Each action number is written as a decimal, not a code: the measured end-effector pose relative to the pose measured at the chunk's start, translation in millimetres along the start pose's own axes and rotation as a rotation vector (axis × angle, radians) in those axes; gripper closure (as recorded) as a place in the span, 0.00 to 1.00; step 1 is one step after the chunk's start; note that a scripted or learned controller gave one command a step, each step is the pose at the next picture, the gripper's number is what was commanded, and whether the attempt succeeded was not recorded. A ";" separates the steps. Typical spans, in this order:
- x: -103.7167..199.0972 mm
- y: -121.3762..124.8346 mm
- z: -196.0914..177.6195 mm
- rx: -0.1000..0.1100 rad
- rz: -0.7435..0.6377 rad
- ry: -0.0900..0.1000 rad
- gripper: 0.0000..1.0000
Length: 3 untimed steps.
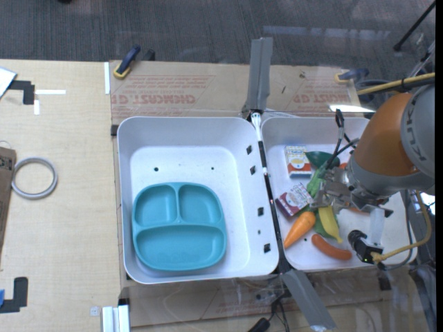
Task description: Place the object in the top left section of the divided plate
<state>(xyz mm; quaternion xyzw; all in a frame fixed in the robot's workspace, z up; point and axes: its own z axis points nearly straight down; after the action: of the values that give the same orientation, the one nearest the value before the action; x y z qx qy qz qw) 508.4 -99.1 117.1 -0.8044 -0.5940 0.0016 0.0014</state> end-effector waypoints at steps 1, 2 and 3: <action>61.9 42.1 -74.0 -0.003 -0.245 -0.001 1.00; 126.2 47.8 -83.1 -0.003 -0.235 -0.001 1.00; 182.7 81.7 -179.8 -0.003 -0.193 -0.002 1.00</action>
<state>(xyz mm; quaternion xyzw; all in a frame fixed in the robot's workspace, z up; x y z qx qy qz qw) 641.0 51.4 296.4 -0.7435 -0.6687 0.0013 -0.0005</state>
